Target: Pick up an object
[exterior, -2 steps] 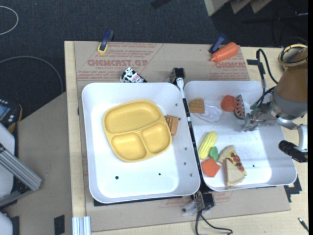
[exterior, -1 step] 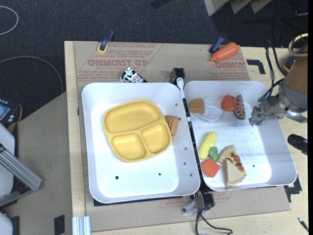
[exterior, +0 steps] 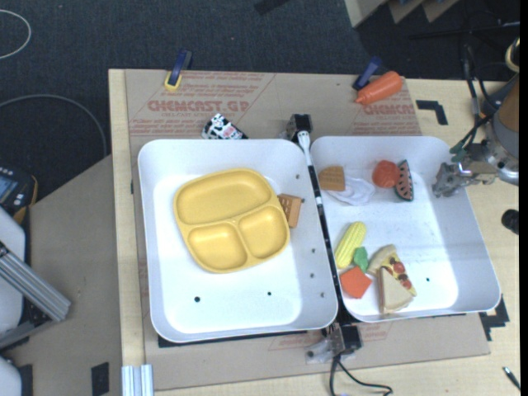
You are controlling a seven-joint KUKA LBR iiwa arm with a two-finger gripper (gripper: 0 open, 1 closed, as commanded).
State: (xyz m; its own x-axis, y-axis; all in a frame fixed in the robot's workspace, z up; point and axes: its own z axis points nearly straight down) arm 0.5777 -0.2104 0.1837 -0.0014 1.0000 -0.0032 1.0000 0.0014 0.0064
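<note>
The right bin (exterior: 450, 246) holds several toy foods: a brown toast square (exterior: 332, 178), a white crumpled piece (exterior: 356, 190), a red tomato (exterior: 384, 174), a watermelon slice (exterior: 403, 181), a corn cob (exterior: 351, 242), an orange-red pepper (exterior: 356, 280) and a pizza slice (exterior: 393, 278). My gripper (exterior: 446, 180) hovers at the right bin's upper right edge, to the right of the watermelon slice, with nothing seen between its fingers.
The left bin (exterior: 165, 221) carries a yellow divided plate (exterior: 231, 219) with a small brown piece (exterior: 289, 209) beside it. On the bench behind the bins lie an orange clamp (exterior: 379, 87), a yellow clip (exterior: 175, 74) and a black-and-white toy (exterior: 223, 128).
</note>
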